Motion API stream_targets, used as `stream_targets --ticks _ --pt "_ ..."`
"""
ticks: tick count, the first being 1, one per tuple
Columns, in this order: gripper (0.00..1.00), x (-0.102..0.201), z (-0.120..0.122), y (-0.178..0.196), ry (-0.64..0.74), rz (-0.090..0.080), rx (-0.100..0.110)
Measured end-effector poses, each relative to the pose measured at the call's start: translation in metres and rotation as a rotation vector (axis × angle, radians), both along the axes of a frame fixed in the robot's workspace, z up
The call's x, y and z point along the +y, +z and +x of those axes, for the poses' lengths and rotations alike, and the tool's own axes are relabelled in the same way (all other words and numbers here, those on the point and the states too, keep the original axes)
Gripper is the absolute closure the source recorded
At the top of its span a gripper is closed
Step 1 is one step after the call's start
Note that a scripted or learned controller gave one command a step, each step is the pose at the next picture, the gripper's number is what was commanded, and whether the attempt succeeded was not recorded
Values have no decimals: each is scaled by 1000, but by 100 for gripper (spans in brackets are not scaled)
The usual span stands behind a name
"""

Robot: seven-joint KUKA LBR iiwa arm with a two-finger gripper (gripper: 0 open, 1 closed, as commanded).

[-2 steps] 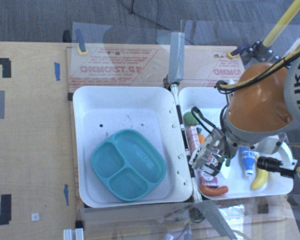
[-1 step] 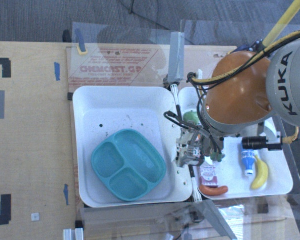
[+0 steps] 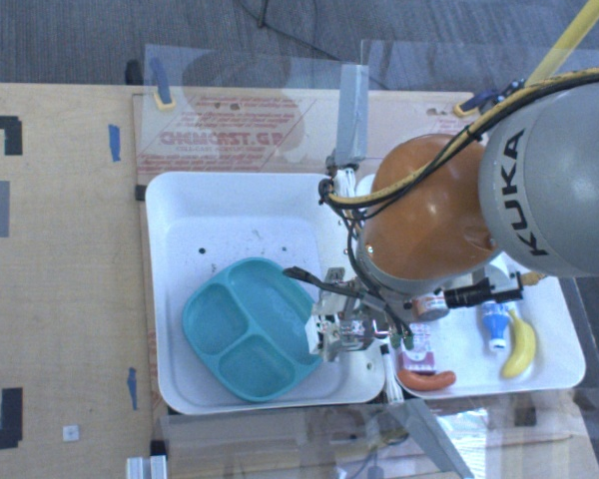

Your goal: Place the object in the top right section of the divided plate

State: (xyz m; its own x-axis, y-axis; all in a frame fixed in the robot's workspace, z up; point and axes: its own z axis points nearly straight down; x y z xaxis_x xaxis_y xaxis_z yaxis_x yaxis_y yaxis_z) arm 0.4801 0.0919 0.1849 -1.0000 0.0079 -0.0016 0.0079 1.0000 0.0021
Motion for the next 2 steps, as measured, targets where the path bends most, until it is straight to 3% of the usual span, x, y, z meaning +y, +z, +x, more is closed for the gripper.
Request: stream_targets --ticks 1,2 --pt "100 30 35 32 -580 1 -2" --pt "100 10 0 113 -236 0 -4"
